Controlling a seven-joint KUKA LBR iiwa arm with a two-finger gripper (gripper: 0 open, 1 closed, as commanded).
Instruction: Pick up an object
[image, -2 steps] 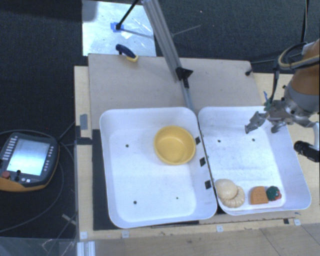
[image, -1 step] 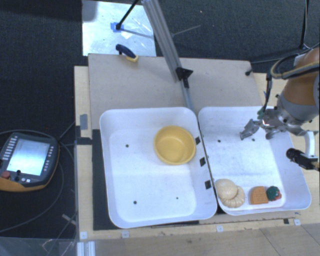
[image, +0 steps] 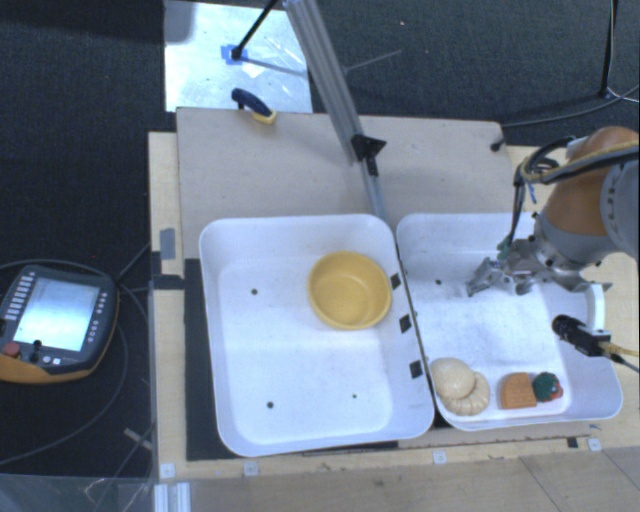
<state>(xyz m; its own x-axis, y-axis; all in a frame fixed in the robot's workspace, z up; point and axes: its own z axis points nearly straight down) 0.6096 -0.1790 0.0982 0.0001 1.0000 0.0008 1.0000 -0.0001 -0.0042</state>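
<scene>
The arm comes in from the right and its gripper (image: 497, 277) hangs over the upper part of the right bin (image: 450, 240), above bare white floor. I cannot tell how the end effector stands, because it is small and partly hidden by the wrist. Nothing is seen held in it.

The task does not name one object, so any loose thing may serve. In the right bin I count three: one pale bread roll (image: 460, 386) with ridges, one orange cracker-like square (image: 517, 391), and one small dark green piece (image: 547, 385) that touches the square on its right side. All three lie along the near wall of this bin, well apart from the gripper. I judge that they sit there because the bin floor lets loose things come to rest against the wall; this also makes them harder to grasp, since a finger has little room on the wall side.

In the left bin (image: 290, 400) there is one yellow bowl (image: 349, 290), upright, near the upper right corner and close to the edge shared by the two bins. The bins are two, side by side and touching.

Outside the bins I count one teach pendant (image: 55, 322) on the dark floor at the left, one clamp (image: 253, 104) with a blue handle at the far edge of the bench, and one metal pole (image: 335, 85) that leans across the bench, probably a camera support.

The pick is, in my judgement, not yet begun: the gripper must first travel toward the near wall and go down.
</scene>
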